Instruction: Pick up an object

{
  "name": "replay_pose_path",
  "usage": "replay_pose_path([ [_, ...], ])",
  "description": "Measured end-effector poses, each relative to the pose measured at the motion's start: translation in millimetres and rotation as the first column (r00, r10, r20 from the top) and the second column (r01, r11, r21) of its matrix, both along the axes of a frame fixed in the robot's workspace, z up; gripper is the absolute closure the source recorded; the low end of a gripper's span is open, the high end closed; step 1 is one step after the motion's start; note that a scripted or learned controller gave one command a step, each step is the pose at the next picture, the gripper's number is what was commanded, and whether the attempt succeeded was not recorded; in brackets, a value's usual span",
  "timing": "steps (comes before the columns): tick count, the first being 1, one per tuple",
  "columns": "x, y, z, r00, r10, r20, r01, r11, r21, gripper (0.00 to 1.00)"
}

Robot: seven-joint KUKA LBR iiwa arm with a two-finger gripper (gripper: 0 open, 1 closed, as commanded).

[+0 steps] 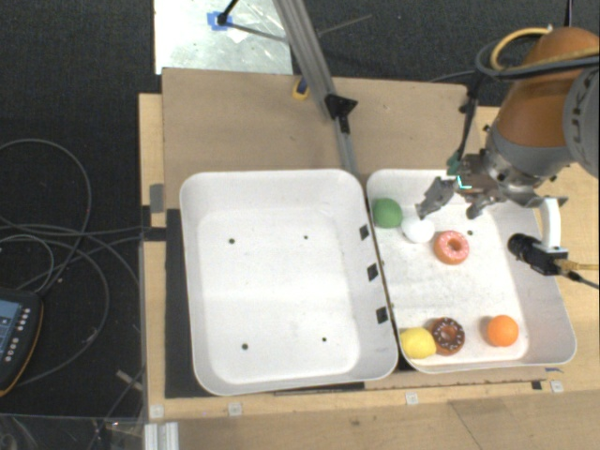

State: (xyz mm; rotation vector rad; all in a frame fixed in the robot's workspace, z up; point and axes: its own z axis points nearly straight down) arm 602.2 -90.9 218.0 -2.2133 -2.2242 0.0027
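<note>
The gripper [453, 204] hangs over the far part of the right bin [542, 298], its two dark fingers spread apart with nothing between them, one tip reaching down-left toward a white ball [418, 230], the other nearer the pink-iced doughnut [452, 247]. Going from the left: the left bin [216, 251] sits on the bench [253, 120], its right rim just beside the right bin's left rim. In the right bin, a green ball [386, 212] lies in the far left corner against the left wall, and the white ball is touching or nearly touching it on its right. The pink-iced doughnut lies just right of the white ball, near the bin's middle. Along the near edge, a yellow lemon-like fruit [418, 343] sits in the near left corner, a chocolate doughnut [447, 335] with sprinkles is touching it, and an orange [502, 330] lies apart toward the near right corner. The grey arm with its orange band [548, 92] comes in from the right.
</note>
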Motion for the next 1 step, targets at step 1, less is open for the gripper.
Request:
replay_pose_path([
  [1,0.9,-0.3,2.3,1.0,-0.002,0.005,0.002,1.0,-0.001,0.0],
])
